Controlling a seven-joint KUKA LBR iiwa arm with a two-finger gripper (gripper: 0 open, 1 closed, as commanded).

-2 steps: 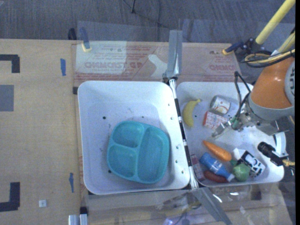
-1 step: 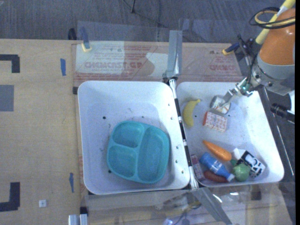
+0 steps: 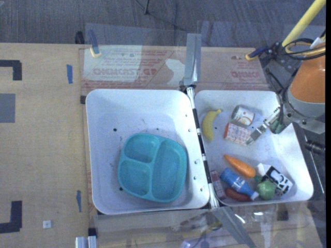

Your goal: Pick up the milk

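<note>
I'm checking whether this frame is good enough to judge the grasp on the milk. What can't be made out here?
- Gripper: finger state too small and blurred to tell, camera view.
- Milk: whether the gripper touches it is unclear; the label is unreadable.
- Arm: cut off by the right edge.
- Sausage: partly hidden under the blue bottle.
- Black-and-white carton: print too blurred to read.

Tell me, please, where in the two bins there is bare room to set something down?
The left bin is bare all around the teal plate, widest along its far side. In the right bin, bare floor lies between the banana and carrot. Its near edge is crowded; the claw occupies the far right.
</note>
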